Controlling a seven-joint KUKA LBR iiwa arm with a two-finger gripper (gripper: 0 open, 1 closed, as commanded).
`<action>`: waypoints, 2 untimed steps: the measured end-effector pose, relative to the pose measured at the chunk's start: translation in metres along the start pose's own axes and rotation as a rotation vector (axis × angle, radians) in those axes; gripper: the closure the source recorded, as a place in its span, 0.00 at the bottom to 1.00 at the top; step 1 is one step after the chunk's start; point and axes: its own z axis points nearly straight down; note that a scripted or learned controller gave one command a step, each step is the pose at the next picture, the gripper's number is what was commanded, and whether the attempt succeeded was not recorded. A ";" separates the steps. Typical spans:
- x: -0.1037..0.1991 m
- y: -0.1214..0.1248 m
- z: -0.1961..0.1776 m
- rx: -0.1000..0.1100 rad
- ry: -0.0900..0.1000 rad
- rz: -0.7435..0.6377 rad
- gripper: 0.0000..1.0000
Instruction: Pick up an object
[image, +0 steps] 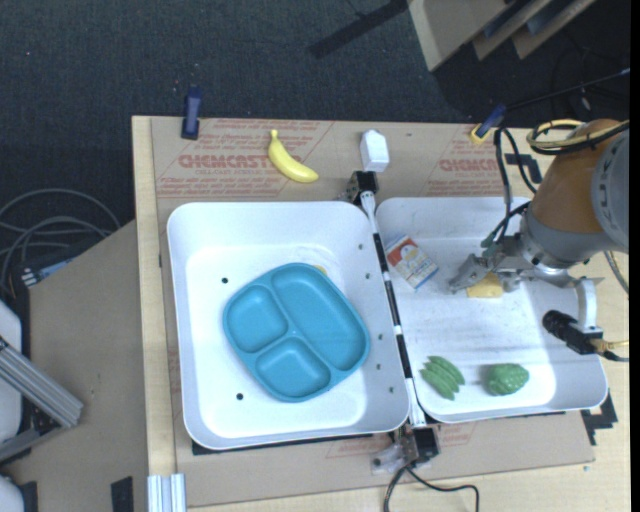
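My gripper (478, 280) low in right bin (560, 400), fingers spread either side of small pale yellow object (487, 290) on bin floor; contact not clear, grip unconfirmed. Object squat, rounded, partly hidden under my fingers. Same bin: small red-and-white carton (411, 262) near left wall, leafy green piece (442, 376) and green lumpy piece (507, 379) toward front. Left bin (200, 260) holds blue three-compartment tray (293, 330). Yellow banana (289, 161) on bench board behind bins.
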 end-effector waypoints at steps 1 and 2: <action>-0.002 0.003 -0.014 -0.010 -0.005 0.000 1.00; -0.007 -0.021 -0.065 -0.005 -0.003 0.000 1.00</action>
